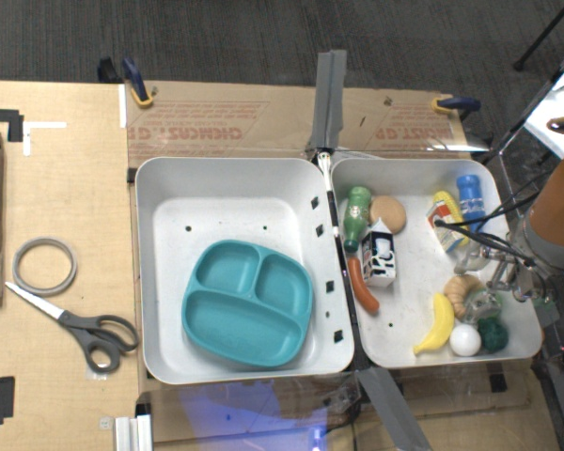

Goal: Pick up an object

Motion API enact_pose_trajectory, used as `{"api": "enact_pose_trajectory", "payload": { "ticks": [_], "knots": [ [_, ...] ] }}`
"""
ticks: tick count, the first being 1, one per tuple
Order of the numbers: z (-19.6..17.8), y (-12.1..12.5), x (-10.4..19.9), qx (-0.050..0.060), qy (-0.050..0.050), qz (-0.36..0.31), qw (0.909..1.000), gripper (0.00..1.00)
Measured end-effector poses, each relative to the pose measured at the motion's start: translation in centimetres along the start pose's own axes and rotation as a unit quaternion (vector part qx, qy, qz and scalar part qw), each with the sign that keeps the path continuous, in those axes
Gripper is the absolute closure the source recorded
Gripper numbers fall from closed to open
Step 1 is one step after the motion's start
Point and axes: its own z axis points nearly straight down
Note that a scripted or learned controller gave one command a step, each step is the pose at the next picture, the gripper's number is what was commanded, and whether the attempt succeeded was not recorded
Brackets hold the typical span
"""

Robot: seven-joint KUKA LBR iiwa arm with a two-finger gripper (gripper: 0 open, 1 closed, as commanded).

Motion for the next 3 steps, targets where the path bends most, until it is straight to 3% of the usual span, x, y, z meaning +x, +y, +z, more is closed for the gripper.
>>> {"api": "enact_pose_trajectory", "payload": {
  "ticks": [1, 2, 3],
  "knots": [
    [-0.6, 3.3, 2.0, 0.001, -0.015, -0.021, 0.9997, 0.00],
    [0.5, 9.5, -4.8, -0.002, 0.009, 0.007, 0.9999, 0.00],
    [0.5, 10.4, 2.8, -0.002, 0.010, -0.002, 0.9999, 0.00]
  ]
}}
